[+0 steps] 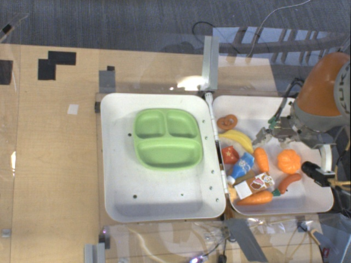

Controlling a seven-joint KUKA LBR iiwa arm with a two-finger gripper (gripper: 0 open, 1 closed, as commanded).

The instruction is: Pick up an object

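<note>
The right white bin [323, 201] holds several toy foods: a yellow banana [237, 138], a brown round piece [227, 121], a red strawberry [230, 155], a blue packet [243, 167], an upright small carrot [261, 159], an orange [289, 161], a red sausage [289, 182], a small printed box [256, 183] and a long carrot [255, 199]. My gripper [265, 136] hangs over this bin, just above the small carrot and to the right of the banana. Nothing is seen held in it.
The left white bin [126, 196] carries a green divided plate [166, 138]. A metal divider [215, 147] runs between the two bins. The arm's orange band [323, 89] and grey wrist cover the right bin's far right corner.
</note>
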